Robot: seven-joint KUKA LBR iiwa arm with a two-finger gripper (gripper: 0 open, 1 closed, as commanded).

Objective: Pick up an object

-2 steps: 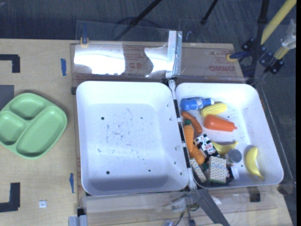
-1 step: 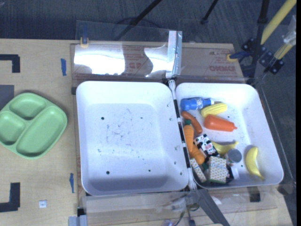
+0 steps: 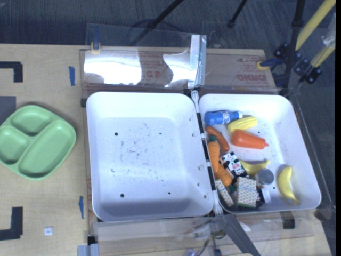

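The right bin (image 3: 298, 143) holds a heap of small toys along its left side. A blue bottle (image 3: 219, 117) lies at the top, with a yellow corn cob (image 3: 243, 124) beside it. Below them rest an orange-red pepper-like piece (image 3: 248, 140) and two orange carrots (image 3: 216, 153). A black-and-white cow piece (image 3: 232, 164), a patterned box (image 3: 247, 192) and a grey round piece (image 3: 265, 176) lie lower down. A yellow banana (image 3: 286, 183) lies apart at the lower right.
The left bin (image 3: 144, 153) stands next to the right one, sharing a middle rim. A green divided plate (image 3: 34, 141) sits on the bench at the far left. A clear plastic panel (image 3: 144, 63) stands behind the bins. Tripod legs and a yellow pole show beyond the bench.
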